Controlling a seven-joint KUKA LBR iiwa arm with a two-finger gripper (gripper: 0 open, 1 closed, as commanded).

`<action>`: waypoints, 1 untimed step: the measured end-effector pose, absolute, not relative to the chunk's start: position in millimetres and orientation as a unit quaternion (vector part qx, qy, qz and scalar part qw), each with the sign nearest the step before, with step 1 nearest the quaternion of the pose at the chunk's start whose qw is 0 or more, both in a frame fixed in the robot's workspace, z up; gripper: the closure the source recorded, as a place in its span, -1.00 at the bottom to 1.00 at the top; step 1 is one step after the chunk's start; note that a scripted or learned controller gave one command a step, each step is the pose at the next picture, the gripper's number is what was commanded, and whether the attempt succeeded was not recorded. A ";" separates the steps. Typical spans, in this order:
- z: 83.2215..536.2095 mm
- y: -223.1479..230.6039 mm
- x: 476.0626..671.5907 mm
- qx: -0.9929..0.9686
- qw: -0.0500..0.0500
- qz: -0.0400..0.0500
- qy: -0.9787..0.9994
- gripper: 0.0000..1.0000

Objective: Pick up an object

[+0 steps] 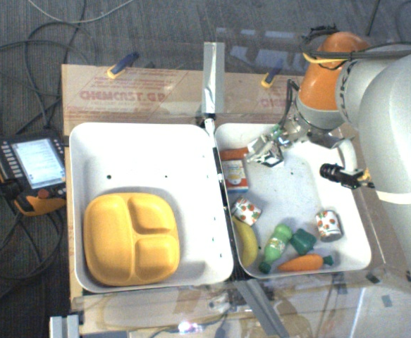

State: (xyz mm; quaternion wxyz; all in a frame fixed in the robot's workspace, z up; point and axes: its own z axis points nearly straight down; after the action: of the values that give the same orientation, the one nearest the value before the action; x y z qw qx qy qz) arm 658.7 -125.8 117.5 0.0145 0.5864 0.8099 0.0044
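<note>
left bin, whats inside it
The left bin holds one thing: a yellow divided tray, lying upside down near its front. Whatever may lie under the tray is covered and cannot be seen.

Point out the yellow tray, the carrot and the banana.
yellow tray [131, 239], camera view, on its raised middle, in the left bin.
carrot [300, 263], camera view, on its orange body, near the right bin's front edge.
banana [247, 240], camera view, mid-length along its yellow peel, by the right bin's left wall.

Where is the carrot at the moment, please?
The carrot lies in the right bin, along its near edge, just below the green bottle and the dark green block.
</note>
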 end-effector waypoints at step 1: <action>97.8 -160.7 674.8 0.579 0.005 0.004 0.815 -1.00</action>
State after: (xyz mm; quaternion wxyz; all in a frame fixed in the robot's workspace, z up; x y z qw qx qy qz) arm 674.8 -160.7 97.8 0.0054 0.5794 0.8150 0.0043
